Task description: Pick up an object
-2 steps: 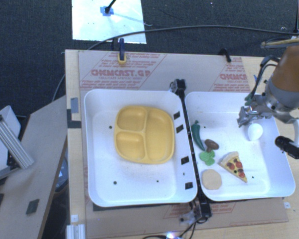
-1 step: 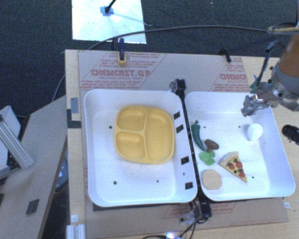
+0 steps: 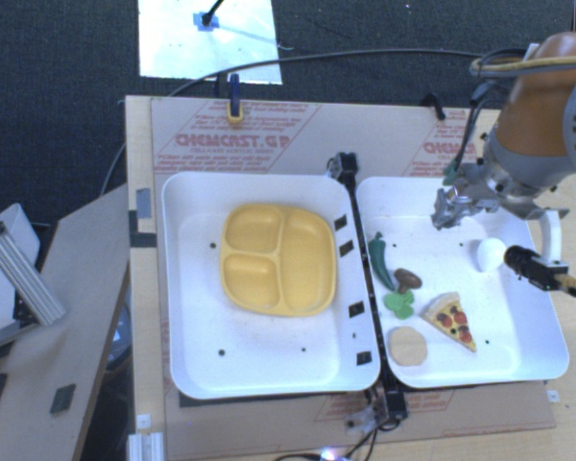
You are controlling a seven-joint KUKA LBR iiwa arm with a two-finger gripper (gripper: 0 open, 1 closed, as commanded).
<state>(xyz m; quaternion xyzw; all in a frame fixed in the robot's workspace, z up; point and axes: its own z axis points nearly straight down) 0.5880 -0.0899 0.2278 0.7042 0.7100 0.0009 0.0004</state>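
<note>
Bench of cardboard-topped board (image 3: pixel 269 128), carrying two shallow white bins side by side, set against dark carpet with a pale square sheet (image 3: pixel 206 27) beyond. Left bin (image 3: pixel 187 353) holding a yellow divided plate (image 3: pixel 276 259); right bin (image 3: pixel 542 353) scattered with toy food. Grey-and-orange arm (image 3: pixel 547 104) reaching in over the right bin, gripper (image 3: pixel 449 209) poised above bare floor near the back wall, nothing seen between its tips; jaw spacing impossible to tell. Judged an approach step, no pick yet made. Closest candidate: white egg (image 3: pixel 491 253), just forward and to the side of the tips. Others well apart toward the divider: pizza slice (image 3: pixel 450 319), round cookie (image 3: pixel 408 345), green pepper (image 3: pixel 378 257), brown mushroom (image 3: pixel 406 279), green leafy piece (image 3: pixel 399 303). Next move likely a short shift over one item, then a straight descent.
</note>
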